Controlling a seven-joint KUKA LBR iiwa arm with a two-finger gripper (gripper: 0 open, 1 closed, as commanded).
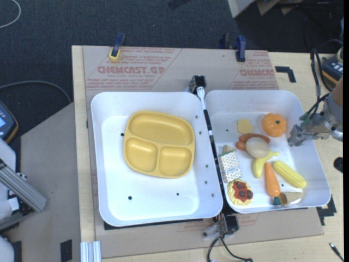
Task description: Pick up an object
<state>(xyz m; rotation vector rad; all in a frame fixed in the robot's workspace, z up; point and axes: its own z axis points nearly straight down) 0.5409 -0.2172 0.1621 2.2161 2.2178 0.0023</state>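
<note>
Looking down at a slant on a cardboard-covered surface (pixel 163 64) bearing two shallow white bins side by side. Left bin (pixel 109 162): holds a yellow three-compartment plate (pixel 159 143), lying flat near its middle. Right bin (pixel 311 152): holds a cluster of toy food. Orange pumpkin (pixel 274 124) toward the far right part, a small yellow piece (pixel 245 126) just left of it. Below those, a sausage (pixel 252 141) touching a pale egg-shaped item (pixel 257 148). Nearer the front: a banana (pixel 259 166), a carrot (pixel 272 180) and a corn cob (pixel 289 174) lying close together, the carrot between the other two. Along the left wall, a patterned white packet (pixel 230 166), and in front of it a small pizza-like round (pixel 241 192). At the front edge, a pale wedge (pixel 290 198) beside the carrot's tip.

Reaching in from the right, the claw (pixel 299 135) hangs over the right bin's right rim, beside the pumpkin and apart from it. Cannot tell whether spread or pressed together; nothing seen between the fingers.
</note>
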